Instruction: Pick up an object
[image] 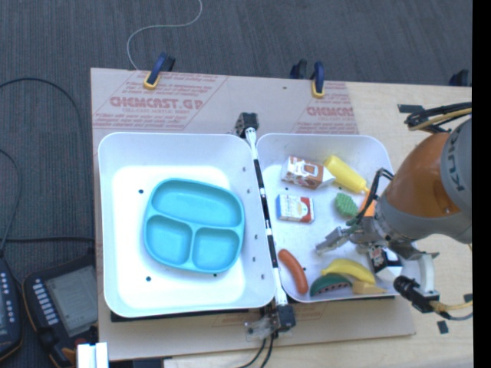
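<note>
**Jaws hovering low in the right bin, nothing gripped**

The right bin (377,146) is holding the pickable items. A banana (349,270) is lying at the lower right of that bin, touching a watermelon slice (331,285) just left of it along the bottom wall. A red sausage (292,271) is sitting at the lower left of the bin, tilted, near the divider. Two small printed cartons are lying higher up: one carton (295,208) at center left, another carton (304,173) above it near the top. A yellow bottle (345,174) is lying tilted at the upper middle, and a small green piece (346,204) is sitting just below it.

The jaws (335,241) are hanging over the bare bin floor above the banana, slightly spread, with nothing between them. The arm (430,194), grey and orange, is reaching in from the right edge of the frame, covering the bin's right wall.

The left bin (107,205) is holding a blue divided plate (193,225) in the middle. Both bins are sitting on the desk (153,102), with blue and yellow clamps (157,67) at its top edge.
</note>
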`<state>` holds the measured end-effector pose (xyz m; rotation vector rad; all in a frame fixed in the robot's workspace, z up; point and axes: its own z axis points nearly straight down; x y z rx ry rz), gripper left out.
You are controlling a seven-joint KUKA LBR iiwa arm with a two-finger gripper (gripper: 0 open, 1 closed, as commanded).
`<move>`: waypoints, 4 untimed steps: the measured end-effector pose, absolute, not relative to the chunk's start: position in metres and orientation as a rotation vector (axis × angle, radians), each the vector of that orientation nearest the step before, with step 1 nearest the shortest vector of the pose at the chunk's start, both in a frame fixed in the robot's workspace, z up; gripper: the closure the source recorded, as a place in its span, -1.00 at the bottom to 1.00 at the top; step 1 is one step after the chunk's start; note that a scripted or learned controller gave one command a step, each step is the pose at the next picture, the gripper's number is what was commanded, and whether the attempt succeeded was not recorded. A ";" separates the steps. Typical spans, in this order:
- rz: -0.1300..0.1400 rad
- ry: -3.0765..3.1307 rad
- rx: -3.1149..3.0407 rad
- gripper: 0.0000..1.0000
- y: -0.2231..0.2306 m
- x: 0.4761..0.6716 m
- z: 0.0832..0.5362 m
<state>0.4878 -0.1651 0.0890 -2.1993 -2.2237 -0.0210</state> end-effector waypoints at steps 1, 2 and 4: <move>-0.011 -2.229 -2.213 1.00 -0.171 0.488 0.098; -0.015 -2.230 -2.209 -1.00 -0.168 0.488 0.098; -0.012 -2.229 -2.209 -1.00 -0.169 0.488 0.106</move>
